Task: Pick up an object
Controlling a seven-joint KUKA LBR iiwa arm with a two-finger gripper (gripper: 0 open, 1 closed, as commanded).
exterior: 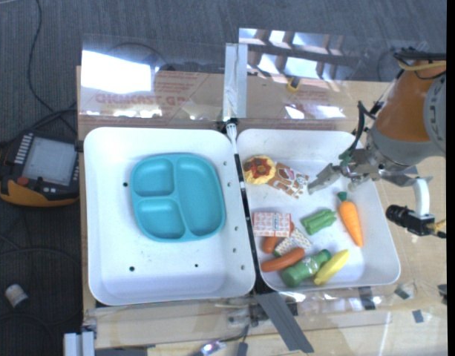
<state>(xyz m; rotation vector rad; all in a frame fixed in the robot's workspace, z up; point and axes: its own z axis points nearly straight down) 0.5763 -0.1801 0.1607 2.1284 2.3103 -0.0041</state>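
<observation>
My gripper (355,173) hangs over the back right part of the right bin (375,273), open, with nothing between its fingers. One grey finger (321,178) points left toward a patterned toy slice (290,180). An orange carrot (350,222) lies just below the gripper, and a green pepper (318,219) lies left of the carrot. A round pizza-like toy (259,169) sits at the bin's back left. Toward the front lie a pink checked box (272,223), a red sausage (281,259), a green cucumber (304,268) and a yellow banana (332,265).
The left bin (108,273) holds a blue divided plate (175,196). A raised wall (240,199) separates the two bins. Clear plastic panels (286,65) stand behind the bins. A handheld device (38,170) and cables lie on the floor at the left.
</observation>
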